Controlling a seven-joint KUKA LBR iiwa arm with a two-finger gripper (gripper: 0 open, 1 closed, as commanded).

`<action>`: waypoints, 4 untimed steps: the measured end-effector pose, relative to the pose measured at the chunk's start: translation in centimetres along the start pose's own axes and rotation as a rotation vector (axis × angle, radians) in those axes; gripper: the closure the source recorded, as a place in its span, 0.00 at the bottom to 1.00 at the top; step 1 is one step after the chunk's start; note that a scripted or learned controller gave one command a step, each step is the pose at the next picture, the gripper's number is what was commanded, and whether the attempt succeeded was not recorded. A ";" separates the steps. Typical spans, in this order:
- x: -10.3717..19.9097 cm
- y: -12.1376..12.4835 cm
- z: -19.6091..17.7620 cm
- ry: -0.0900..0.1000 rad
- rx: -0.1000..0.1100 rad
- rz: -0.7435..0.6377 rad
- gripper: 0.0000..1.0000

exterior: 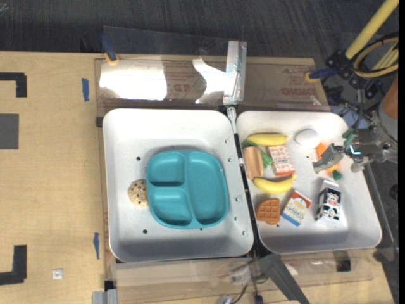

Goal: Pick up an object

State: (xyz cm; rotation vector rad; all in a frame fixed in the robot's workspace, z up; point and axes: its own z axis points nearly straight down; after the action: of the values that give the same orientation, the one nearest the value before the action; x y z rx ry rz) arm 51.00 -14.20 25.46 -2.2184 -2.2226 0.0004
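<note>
Camera view: the gripper (342, 156) hangs over the right bin's (367, 233) right side, above an orange piece (324, 149); its state cannot be told. Nothing is seen held. Judged an approach step. Next, a descent onto the orange piece or the milk carton (329, 205) just below.

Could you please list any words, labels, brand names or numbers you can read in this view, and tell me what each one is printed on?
No text here can be read with certainty.
Red lettering on the cardboard behind the bins: mirrored by glare and blurred, unreadable.
Print on the red-and-white packet: too small to read.
Print on the blue-and-white carton: too small to read.
Black-and-white cow-pattern carton: markings too small to read.
</note>
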 end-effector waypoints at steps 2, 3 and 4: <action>-0.3 5.1 8.9 -0.001 -0.001 -0.061 0.00; -3.6 7.3 15.6 0.007 -0.007 -0.077 0.00; 3.4 14.3 11.4 0.000 -0.011 -0.137 0.00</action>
State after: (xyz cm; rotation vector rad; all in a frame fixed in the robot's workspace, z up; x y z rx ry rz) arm 65.25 -10.80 14.00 -2.0656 -2.3748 -0.0122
